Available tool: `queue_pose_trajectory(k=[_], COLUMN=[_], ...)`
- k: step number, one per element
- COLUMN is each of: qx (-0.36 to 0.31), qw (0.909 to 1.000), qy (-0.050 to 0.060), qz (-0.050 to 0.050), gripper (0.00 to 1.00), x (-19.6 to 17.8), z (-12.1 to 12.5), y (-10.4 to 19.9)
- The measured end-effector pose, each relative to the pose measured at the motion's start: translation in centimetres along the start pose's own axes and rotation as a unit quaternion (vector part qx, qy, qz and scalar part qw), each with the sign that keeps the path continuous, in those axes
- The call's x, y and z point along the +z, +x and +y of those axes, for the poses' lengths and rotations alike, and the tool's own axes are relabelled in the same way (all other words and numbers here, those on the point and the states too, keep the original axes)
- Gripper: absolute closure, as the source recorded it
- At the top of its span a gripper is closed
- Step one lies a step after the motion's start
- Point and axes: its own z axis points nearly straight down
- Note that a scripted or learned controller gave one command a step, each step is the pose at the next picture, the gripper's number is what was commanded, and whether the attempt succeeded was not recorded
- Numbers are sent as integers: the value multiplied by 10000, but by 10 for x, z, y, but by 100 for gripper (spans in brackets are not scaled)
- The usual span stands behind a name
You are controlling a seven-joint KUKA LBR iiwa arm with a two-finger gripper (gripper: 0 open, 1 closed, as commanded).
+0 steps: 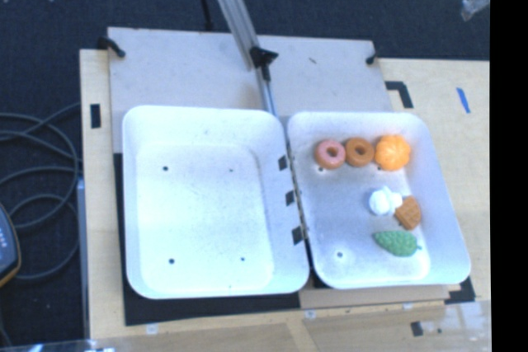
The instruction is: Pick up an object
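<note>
The right white bin (346, 260) holds several small toy foods. Along its far side, a pink-iced donut (330, 153), a brown donut (359, 151) and an orange ball-shaped fruit (392, 152) lie in a row, touching one another. Nearer the middle right, a small white piece (382, 201) rests against a brown, waffle-textured piece (407, 213). A green leafy piece (396, 243) lies by itself near the bin's front right.
The left white bin (206, 202) sits beside the right one, joined by black clips along the shared edge. A slanted metal rail (231, 0) runs in from the top to the bins' back. Cables (33, 169) lie off the bench's left.
</note>
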Motion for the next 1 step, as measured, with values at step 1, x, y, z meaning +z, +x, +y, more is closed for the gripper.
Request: queue_pose_trajectory(k=[1], qx=[-34], qw=[10000], qy=[-15], qz=[-1], gripper=[100], x=[-12], z=[1], y=[4])
